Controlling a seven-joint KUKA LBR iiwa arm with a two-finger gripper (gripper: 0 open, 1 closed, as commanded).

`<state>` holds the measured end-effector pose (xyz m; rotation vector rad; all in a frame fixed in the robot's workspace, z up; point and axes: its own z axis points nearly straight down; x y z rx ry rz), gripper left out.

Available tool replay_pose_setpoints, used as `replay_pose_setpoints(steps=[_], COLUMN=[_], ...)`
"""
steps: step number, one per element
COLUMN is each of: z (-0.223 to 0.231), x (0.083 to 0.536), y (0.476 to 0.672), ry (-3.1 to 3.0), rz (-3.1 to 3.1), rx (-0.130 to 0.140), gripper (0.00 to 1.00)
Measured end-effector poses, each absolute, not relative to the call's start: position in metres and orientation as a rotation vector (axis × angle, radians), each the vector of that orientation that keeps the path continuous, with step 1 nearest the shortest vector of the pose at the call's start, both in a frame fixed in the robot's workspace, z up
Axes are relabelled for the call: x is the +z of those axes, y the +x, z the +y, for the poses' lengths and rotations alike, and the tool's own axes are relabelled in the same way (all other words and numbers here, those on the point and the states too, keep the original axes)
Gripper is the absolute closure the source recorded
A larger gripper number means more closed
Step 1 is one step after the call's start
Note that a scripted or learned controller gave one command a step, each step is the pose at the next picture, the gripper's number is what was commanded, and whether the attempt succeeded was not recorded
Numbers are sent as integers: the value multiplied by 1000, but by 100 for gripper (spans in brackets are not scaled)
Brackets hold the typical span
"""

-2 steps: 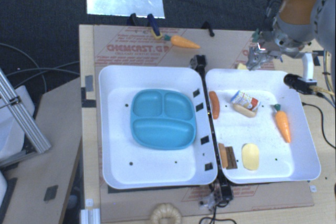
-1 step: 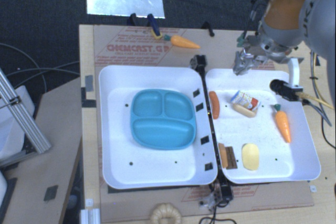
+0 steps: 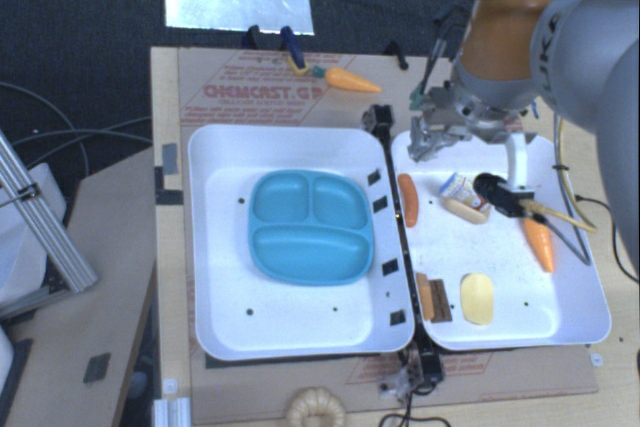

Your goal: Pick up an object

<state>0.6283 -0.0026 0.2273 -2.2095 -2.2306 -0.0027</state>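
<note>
- The gripper hangs over the far-left corner of the right white bin, aimed downward. Whether it's spread or pinched together, I honestly can't tell from this angle, and I see nothing held in it.
- So progress-wise, nothing looks picked up yet. I'd say the whole grab is left to do: settle on a target, drop down, clamp, lift.
- Closest candidates are a small white-and-blue packet and a tan bread-like piece touching it, both just nearward of the gripper. An orange sausage-shaped toy lies along that bin's left wall.
- Further out in the same bin there's an orange toy carrot, a pale yellow oval piece and a brown block.
- The left white bin holds a blue divided plate.
- Pose: the grey arm comes in from the right and hunches over the bin's far edge, with its orange band above the wrist and the wrist tipped down.
</note>
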Motion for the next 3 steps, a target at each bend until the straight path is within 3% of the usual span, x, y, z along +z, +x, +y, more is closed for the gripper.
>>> replay_pose_setpoints(steps=[1, 3], z=[37, 64], x=[231, 220], y=[608, 604], ry=[-2210, -2214], rz=[-2230, -2228], rx=[-2, 0], gripper=[100, 100])
